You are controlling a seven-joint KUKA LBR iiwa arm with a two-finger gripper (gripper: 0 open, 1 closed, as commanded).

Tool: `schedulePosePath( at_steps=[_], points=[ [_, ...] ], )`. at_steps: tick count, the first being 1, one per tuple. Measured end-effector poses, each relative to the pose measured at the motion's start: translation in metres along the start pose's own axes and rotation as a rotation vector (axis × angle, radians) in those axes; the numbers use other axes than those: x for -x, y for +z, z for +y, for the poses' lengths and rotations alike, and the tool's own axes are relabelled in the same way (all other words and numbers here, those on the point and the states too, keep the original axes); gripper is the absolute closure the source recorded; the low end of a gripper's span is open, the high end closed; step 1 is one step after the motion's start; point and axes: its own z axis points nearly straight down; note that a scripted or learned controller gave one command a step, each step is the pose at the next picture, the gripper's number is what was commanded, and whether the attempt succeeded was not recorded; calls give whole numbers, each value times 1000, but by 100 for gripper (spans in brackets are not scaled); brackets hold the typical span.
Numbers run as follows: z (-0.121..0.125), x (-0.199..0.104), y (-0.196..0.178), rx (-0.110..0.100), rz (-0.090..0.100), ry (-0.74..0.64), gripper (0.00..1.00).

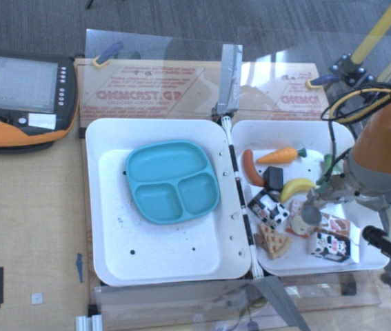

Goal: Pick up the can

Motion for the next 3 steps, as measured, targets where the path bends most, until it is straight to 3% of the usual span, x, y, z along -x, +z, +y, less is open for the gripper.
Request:
schedulePosePath(
  at_steps=[1,2,3],
  points=[
    [10,-19,-133,-10,-3,14,100],
    [10,-19,-141,-11,-3,14,100],
    [-25,-71,-146,-14,-2,47,100]
  ],
)
